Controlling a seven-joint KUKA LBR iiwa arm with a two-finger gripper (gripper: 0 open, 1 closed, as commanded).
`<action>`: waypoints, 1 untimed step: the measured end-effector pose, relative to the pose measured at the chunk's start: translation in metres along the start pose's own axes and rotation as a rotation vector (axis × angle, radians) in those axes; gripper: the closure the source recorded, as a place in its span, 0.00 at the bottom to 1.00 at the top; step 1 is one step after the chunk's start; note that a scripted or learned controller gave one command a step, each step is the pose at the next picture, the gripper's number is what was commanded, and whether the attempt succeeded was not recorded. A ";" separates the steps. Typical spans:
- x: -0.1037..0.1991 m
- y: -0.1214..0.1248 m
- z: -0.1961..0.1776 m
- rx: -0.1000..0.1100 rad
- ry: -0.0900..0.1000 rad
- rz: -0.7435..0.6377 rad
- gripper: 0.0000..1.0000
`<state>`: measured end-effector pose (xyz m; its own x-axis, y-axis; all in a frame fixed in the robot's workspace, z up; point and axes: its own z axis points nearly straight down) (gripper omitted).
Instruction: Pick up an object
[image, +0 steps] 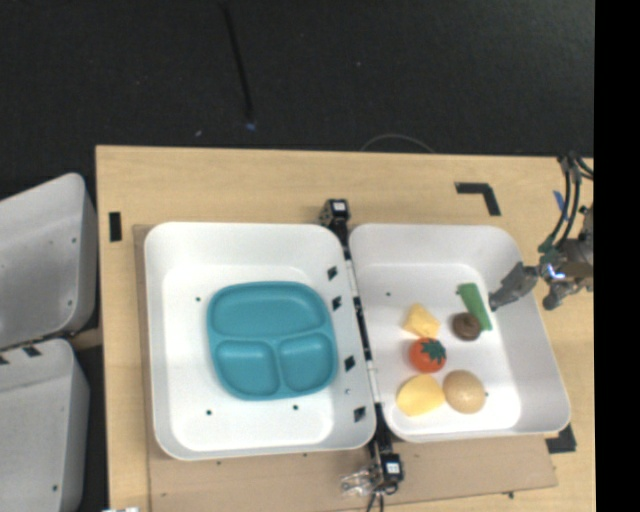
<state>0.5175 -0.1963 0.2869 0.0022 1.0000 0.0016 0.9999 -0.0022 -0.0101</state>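
The right white bin (520, 400) holds several small items. A green stick (474, 305) lies beside a brown ball (465, 326). Left of them are a yellow wedge (420, 321) and a red tomato-like piece (428, 354). A yellow lemon shape (420, 396) and a tan round piece (465, 391) sit near the front. My gripper (528, 289) hovers at the bin's right rim, open, with nothing between its fingers. Its left finger (508, 286) points toward the green stick, just right of it.
The left white bin (175, 400) contains a teal divided plate (270, 337). A black-clipped divider (352, 320) joins the two bins. Cables hang at the far right by the wrist (572, 210). Wooden bench (250, 180) surrounds the bins.
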 end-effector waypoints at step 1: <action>0.001 0.002 -0.006 -0.011 -0.003 -0.003 0.00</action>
<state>0.5194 -0.1957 0.2932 -0.0013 1.0000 -0.0013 1.0000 0.0013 0.0011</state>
